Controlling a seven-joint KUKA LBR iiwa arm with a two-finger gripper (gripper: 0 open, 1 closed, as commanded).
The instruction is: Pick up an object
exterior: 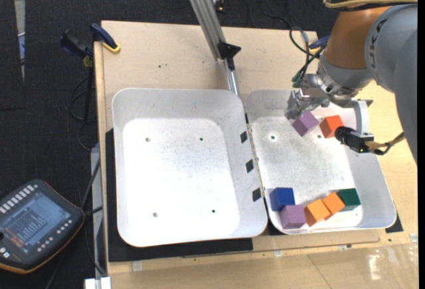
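My gripper [297,108] hangs over the far part of the right bin [302,165], under the grey arm with its orange band. A purple block [306,123] lies tilted right at the gripper's tip, touching or nearly touching it; I cannot tell whether it is held. An orange block [330,126] sits just to its right. Along the right bin's near edge lie a blue cube [281,198], a purple cube [293,216], an orange cube [318,208] and a green cube [348,199].
The left bin [121,115] stands beside the right one. A slanted metal pole [202,8] comes down to the bins' far junction. A teach pendant [33,222] lies off the bench at the lower left. A blue-and-yellow clamp [101,37] sits at the bench's far left corner.
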